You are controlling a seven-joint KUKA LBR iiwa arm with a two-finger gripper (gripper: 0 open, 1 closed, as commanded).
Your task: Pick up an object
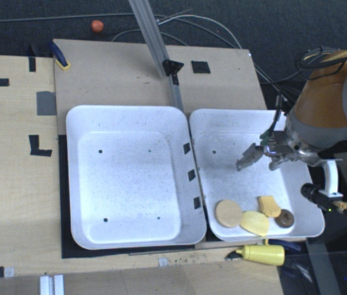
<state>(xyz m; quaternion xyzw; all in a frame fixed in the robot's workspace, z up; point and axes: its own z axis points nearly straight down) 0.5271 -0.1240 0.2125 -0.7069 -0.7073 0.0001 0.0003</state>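
I see my pincer (pixel 261 158) spread and holding nothing over the bare speckled floor of the right bin (pixel 223 131), with the tan disc (pixel 228 213), yellow piece (pixel 255 222), small tan block (pixel 269 205) and brown knob (pixel 285 218) nearer the camera against the front rim.

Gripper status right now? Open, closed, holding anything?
Gripper: over the right bin, above the bare floor, apart from the objects at the near edge. Open or closed cannot be told from this view; nothing seen between its tips.
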